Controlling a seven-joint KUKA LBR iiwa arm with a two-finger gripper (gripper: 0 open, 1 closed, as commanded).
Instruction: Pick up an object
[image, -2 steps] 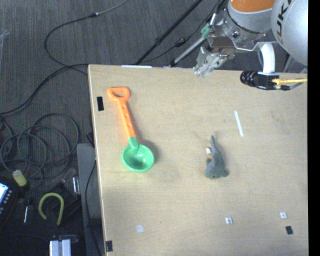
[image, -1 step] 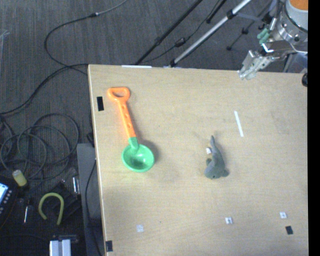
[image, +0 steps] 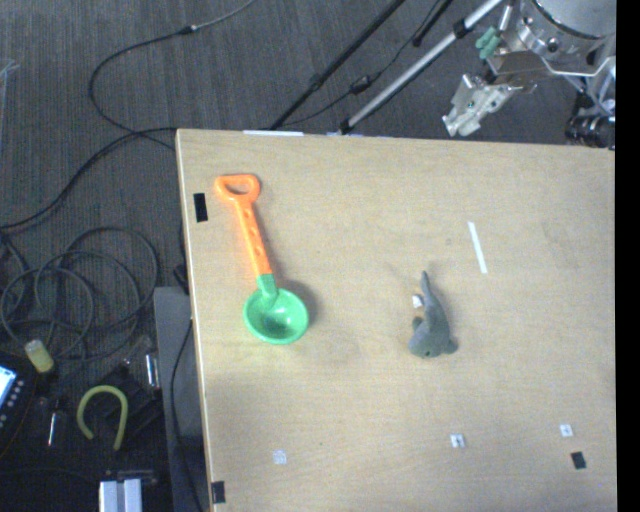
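The gripper (image: 468, 108) hangs at one o'clock, beyond the far edge of the tan wooden tabletop (image: 540, 200), holding nothing; whether it is open I cannot tell. At nine o'clock lies a plastic toy scoop with an orange handle and green bowl (image: 262, 268). It looks light, stiff and slick; the narrow handle offers the surest hold. A small grey shark figure (image: 431, 325) lies near centre.

My arm (image: 570, 20) was cut off by the top edge, so little above my gripper (image: 470, 108) showed. My fingers were too small and pale to tell their gap. Far below them, the grey toy (image: 431, 325) was too blurred to name.
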